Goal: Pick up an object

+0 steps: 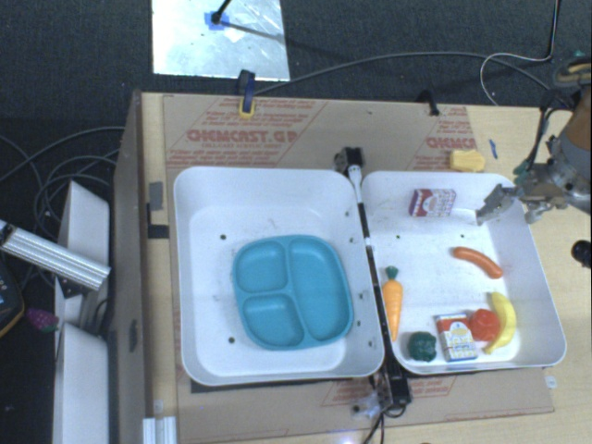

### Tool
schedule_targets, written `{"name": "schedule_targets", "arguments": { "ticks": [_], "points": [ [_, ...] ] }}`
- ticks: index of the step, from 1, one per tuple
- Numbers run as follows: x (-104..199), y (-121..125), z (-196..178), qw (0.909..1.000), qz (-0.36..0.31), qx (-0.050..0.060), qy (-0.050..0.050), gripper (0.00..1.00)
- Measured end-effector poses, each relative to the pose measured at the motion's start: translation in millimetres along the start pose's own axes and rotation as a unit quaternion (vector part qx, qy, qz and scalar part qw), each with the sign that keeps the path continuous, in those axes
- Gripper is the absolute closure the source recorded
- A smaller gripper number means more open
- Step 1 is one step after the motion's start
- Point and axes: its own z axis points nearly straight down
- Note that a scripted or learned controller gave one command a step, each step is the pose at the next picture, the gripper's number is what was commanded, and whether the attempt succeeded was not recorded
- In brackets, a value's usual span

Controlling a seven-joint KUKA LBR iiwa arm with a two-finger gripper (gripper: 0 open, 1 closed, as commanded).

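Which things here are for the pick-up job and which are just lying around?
For the job: tool, small carton, sausage, carrot, banana, tomato, snack box, green vegetable.

Lying about: blue divided plate, yellow block, foil sheet.

A robot lab: bench (305, 123) with bins (203, 211), loose cables (388, 63)

Grey metal claw (514, 205) with two slim fingers, orange-tan band above.
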Motion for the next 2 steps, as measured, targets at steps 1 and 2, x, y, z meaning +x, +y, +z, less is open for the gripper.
{"name": "schedule_targets", "arguments": {
  "ticks": [1, 2],
  "points": [
    [-9, 1, 69, 1.0000, 0.001, 0.001, 0.001, 0.00],
    [-9, -15, 136, 1.0000, 0.001, 0.000, 0.000, 0.00]
  ]
}}
